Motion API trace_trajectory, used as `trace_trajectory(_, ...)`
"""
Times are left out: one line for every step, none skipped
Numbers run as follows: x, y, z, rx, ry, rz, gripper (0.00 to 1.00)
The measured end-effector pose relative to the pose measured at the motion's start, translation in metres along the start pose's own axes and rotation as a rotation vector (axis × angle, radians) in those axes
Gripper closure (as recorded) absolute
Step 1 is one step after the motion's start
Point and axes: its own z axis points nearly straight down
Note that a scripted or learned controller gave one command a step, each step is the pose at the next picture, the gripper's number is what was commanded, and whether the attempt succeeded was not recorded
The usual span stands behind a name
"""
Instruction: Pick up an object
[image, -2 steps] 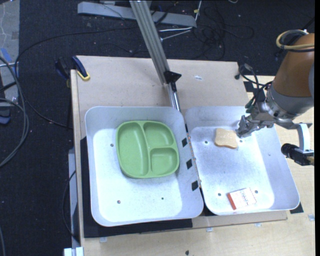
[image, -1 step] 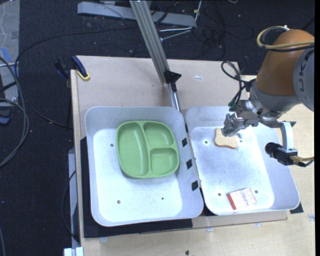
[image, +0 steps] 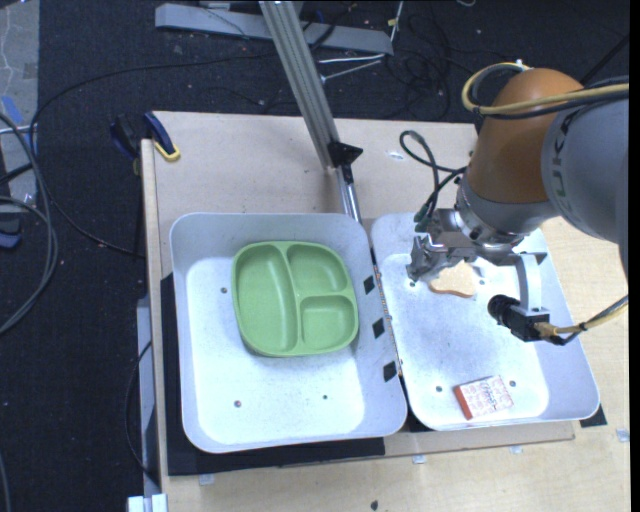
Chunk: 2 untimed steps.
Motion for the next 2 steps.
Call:
trace_trajectory(0.055,-0.001,0.009,-0.001,0.0,0.001,1.0)
trace_trajectory(0.116,0.001,-0.001,-0.003,0.001,-0.001,1.0)
